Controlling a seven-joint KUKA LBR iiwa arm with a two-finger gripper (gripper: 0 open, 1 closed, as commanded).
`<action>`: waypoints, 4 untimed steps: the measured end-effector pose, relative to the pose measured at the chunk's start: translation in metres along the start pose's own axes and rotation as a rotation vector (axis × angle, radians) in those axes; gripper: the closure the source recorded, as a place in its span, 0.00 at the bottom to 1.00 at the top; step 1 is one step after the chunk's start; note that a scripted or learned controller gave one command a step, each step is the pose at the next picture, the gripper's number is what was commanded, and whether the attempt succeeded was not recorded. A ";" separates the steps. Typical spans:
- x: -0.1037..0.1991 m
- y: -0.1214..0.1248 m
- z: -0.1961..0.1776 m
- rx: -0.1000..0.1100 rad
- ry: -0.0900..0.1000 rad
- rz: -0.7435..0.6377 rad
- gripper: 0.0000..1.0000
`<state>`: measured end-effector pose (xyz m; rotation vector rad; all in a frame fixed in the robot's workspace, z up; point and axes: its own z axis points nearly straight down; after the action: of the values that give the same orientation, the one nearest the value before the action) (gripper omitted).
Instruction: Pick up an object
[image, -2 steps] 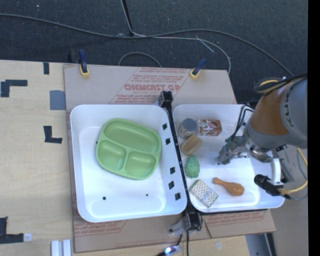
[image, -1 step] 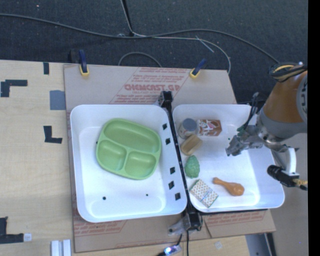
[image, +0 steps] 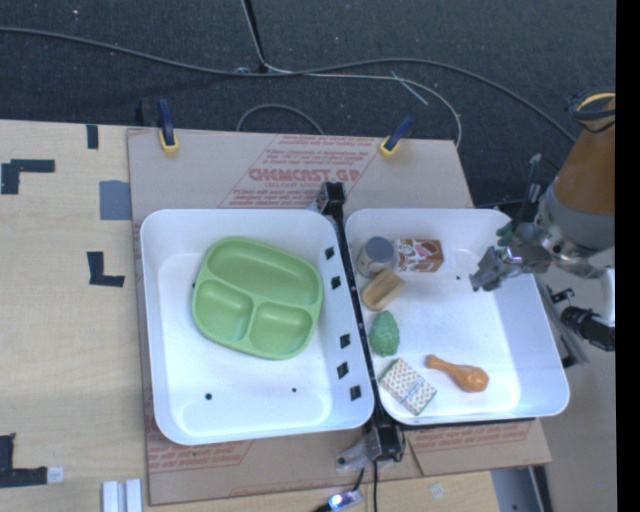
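In the right bin (image: 520, 330) lie several small objects: a grey can (image: 376, 252) with a brown-labelled packet (image: 418, 255) beside it, a tan bread-like piece (image: 381, 289), a green lumpy object (image: 385, 333), a white patterned box (image: 407, 386) and an orange drumstick-shaped toy (image: 459, 373). My gripper (image: 489, 272) hangs over the right bin's upper right part, right of the packet and apart from every object. Nothing shows between its fingers.
The left bin (image: 165, 330) holds a green divided plate (image: 258, 297). A black divider (image: 345, 300) runs between the bins. Clamps (image: 166, 132) hold the cardboard base at the back. Cables lie on the dark floor behind.
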<state>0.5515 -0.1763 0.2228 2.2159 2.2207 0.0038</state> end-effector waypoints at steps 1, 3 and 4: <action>-0.003 0.001 -0.063 0.000 0.000 0.000 1.00; 0.096 -0.007 -0.053 0.007 0.001 -0.002 1.00; 0.148 -0.006 -0.054 0.006 0.001 -0.002 1.00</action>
<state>0.5452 -0.0279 0.2764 2.2172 2.2269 -0.0018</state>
